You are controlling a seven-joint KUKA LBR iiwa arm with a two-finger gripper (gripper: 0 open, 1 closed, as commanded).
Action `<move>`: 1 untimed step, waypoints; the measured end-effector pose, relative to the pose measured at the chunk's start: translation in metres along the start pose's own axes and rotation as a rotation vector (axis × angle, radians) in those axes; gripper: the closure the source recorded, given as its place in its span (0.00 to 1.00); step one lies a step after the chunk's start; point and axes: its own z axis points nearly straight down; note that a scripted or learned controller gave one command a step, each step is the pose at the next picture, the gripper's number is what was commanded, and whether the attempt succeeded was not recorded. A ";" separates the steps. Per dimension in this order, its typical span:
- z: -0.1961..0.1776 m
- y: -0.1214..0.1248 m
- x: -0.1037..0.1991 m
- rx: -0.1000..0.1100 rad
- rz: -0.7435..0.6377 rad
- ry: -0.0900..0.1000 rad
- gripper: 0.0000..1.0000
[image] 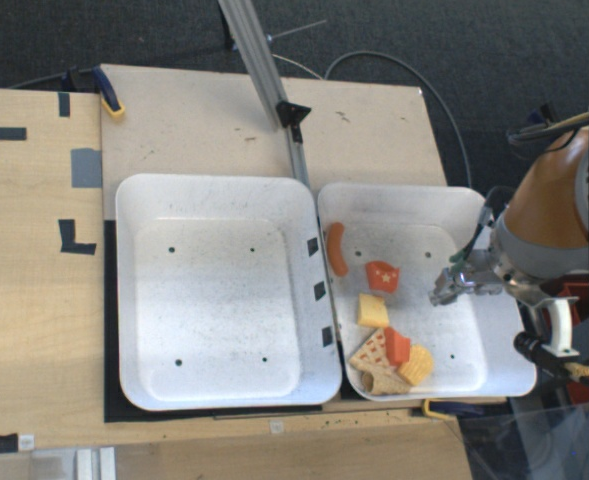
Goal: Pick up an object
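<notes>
A pale wooden bench [34,268] marked with grey tape [86,167] is seen against dark carpet [454,28], crossed by a metal pole [259,53].

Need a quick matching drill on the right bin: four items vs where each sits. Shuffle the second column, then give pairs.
Items:
1. orange sausage
2. red piece
3. yellow block
4. tool

Places:
A. over the bin's right half
B. mid-bin, just right of the sausage
C. along the bin's left wall
D. directly below the red piece, above the bottom pile

Pairs: 1-C, 2-B, 3-D, 4-A
</notes>
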 end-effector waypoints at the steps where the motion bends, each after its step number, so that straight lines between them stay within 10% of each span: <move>1: -0.045 0.000 -0.007 0.001 0.000 0.000 1.00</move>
